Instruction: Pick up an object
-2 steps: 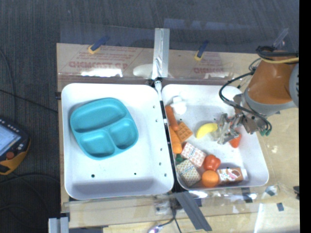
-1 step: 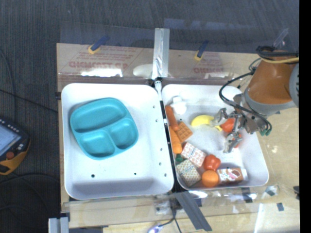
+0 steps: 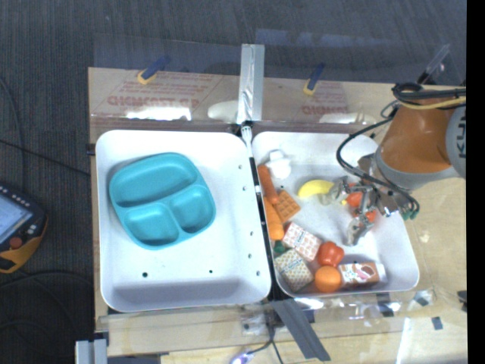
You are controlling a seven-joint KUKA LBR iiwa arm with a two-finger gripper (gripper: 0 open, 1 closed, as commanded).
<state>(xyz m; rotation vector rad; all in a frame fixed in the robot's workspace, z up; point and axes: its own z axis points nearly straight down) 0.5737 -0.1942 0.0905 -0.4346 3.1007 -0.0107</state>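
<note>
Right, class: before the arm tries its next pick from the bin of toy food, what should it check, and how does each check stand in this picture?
1. Gripper is over the right bin: ok.
2. Something is between the fingers: cannot tell; the fingertips blur into small orange parts.
3. Yellow banana lies apart from the other toys, left of the gripper: ok.
4. Tomato and orange are free to grasp: not ok, packed against the boxes.
5. Blue tray in the left bin is away from the arm: ok.
</note>
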